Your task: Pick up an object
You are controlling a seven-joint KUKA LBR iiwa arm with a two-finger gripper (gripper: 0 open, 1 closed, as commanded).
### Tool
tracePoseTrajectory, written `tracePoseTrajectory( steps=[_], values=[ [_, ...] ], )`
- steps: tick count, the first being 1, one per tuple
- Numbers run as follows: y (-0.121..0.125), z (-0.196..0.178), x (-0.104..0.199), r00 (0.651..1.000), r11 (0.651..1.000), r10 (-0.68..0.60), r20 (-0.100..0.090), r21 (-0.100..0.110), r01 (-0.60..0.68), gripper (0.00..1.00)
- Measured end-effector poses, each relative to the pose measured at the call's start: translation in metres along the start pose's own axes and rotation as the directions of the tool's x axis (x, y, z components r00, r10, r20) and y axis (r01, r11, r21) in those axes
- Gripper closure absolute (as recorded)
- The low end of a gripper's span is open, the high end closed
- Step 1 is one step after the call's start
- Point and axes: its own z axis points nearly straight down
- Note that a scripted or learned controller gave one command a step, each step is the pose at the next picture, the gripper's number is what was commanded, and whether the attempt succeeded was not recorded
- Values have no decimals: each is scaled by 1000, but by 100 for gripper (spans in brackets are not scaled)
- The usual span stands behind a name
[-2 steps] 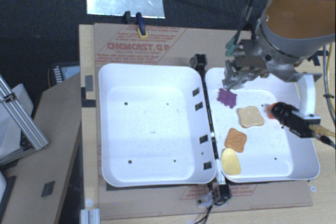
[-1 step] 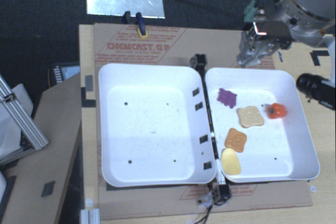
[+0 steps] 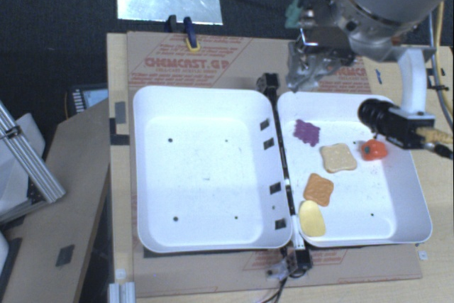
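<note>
Arm: grey arm with orange band at the far right, above the far edge of the right bin [image 3: 404, 223].
Gripper [image 3: 310, 71]: hangs over the far left corner of the right bin; whether it is apart or together I cannot tell, and nothing shows in it.
Left bin [image 3: 152, 110]: bare white floor.
Things in right bin: purple piece [image 3: 307, 131] far left; toast slice [image 3: 338, 157] in the middle; orange waffle [image 3: 318, 189] nearer; yellow piece [image 3: 312, 218] nearest, close to the left wall; red-orange piece [image 3: 374, 150] at right, just beside a black fitting [image 3: 386, 121].
Handling, judged: they look like small toy foods, light, stiff, smooth.
Hold: the purple piece lies nearest the gripper; pinch across its narrow sides. The flat slices may slip.
</note>
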Motion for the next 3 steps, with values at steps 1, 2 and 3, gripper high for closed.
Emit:
tracePoseTrajectory(
  steps=[1, 2, 3],
  values=[
    [0, 1, 57, 1000, 1000, 0, 0, 1, 0, 100],
    [1, 6, 94, 1000, 1000, 1, 1, 2, -1, 100],
    [1, 6, 92, 1000, 1000, 3, 1, 1, -3, 0]
  ],
)
